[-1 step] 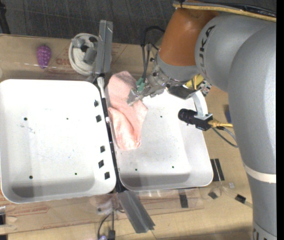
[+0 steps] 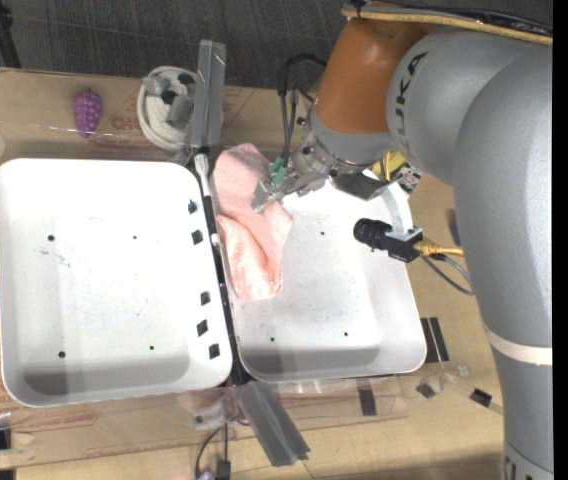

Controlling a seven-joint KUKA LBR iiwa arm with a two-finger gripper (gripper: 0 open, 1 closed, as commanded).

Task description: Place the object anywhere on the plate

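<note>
- KUKA lettering on the grey arm (image 2: 464, 88).
- Gripper (image 2: 282, 183) over the pink cloth (image 2: 249, 228) in the right bin (image 2: 394, 308); finger spread: cannot tell.

Left bin (image 2: 24, 268) floor bare; pink cloth (image 2: 249, 233) blocks right bin (image 2: 404, 338) left side.

Two white bins are seen side by side on the surface (image 2: 44, 128). A pink cloth (image 2: 249, 233) is draped along the left wall of the right bin (image 2: 364, 318). The gripper (image 2: 276, 186) is lowered at the cloth's upper edge, seemingly touching it. The left bin (image 2: 94, 268) is seen alongside.
</note>
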